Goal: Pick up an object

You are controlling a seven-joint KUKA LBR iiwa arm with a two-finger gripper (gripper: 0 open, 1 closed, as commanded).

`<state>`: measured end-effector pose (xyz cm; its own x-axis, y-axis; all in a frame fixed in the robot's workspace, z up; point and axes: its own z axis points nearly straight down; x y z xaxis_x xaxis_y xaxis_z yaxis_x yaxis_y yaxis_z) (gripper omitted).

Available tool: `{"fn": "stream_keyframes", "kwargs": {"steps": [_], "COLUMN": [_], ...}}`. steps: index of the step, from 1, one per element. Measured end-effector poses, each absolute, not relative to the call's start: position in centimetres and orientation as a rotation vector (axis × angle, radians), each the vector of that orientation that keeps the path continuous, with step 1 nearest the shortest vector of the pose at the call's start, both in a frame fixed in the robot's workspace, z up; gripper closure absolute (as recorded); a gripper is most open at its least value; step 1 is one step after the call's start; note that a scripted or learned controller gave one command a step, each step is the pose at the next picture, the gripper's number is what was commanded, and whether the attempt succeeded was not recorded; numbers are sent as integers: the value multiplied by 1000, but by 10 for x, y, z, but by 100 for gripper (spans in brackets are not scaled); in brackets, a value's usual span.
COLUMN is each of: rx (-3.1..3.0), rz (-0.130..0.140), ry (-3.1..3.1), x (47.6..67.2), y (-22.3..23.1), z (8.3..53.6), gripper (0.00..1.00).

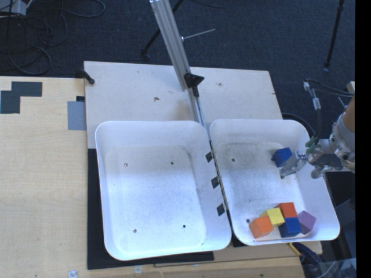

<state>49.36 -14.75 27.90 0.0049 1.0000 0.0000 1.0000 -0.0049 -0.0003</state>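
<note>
Bench (145, 91) carries two shallow white bins side by side. The left bin (116, 141) has nothing to grasp; the right bin (261, 133) holds every block, so the arm reaches over its right rim. A cluster of blocks (282, 219) lies crowded in the near corner, poor room for a grasp there. A lone blue cube (282, 156) sits apart by the far right wall, the likelier target. The tool (302, 162) hangs just beside it, holding nothing; whether it is spread or closed I cannot tell.

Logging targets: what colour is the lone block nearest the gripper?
Blue: the lone block, seen in the camera view.
</note>
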Motion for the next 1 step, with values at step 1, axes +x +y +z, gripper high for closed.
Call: {"fn": "stream_keyframes", "kwargs": {"steps": [1], "rx": [-2222], "rz": [6], "ry": [-2220], "x": [546], "y": [-193], "z": [235], "gripper": [0]}}
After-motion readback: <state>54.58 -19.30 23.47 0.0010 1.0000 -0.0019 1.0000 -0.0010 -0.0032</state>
